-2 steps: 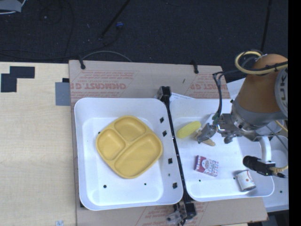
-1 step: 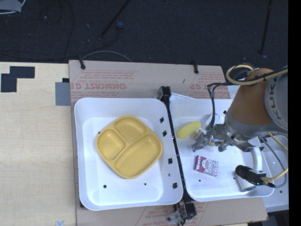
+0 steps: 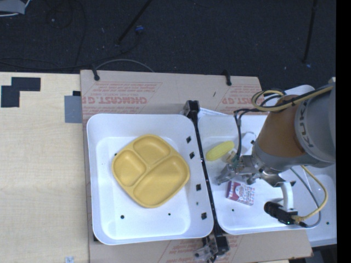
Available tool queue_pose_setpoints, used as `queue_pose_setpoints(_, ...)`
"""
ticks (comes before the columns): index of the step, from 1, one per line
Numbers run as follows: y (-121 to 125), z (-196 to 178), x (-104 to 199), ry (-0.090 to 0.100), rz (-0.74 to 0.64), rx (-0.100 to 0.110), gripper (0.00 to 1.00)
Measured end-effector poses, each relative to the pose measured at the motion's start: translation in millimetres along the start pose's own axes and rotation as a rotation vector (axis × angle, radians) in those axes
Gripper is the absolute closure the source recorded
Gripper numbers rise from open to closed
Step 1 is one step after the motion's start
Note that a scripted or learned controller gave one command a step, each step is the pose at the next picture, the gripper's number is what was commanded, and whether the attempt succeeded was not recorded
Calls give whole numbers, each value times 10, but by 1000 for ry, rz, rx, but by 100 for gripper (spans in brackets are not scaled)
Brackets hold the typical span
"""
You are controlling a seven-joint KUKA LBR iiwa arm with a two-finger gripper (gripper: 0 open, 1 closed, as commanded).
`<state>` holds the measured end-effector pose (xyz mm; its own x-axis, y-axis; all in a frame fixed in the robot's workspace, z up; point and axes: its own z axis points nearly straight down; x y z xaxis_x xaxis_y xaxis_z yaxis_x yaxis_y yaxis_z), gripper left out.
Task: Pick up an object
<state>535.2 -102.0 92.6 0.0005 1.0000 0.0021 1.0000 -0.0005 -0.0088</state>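
Note:
My gripper [image 3: 231, 173] hangs low in the right bin [image 3: 315, 232], on the end of the grey arm with the orange band that reaches in from the right. A small yellow oval object [image 3: 219, 150] lies just up and left of it, near the divider between the bins. A red and white packet [image 3: 241, 193] lies flat on the bin floor directly below the gripper in the view, close to it or touching it. I see nothing held in the gripper.
The left bin [image 3: 104, 212] holds a yellow divided plate [image 3: 151, 170] at its middle. The black divider clips [image 3: 198, 163] run between the bins. Brown cardboard [image 3: 164, 92] lies under both bins, with pale bench to the left.

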Motion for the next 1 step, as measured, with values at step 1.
queue_pose_setpoints(1,4,-126,-14,0,4,-2,100)
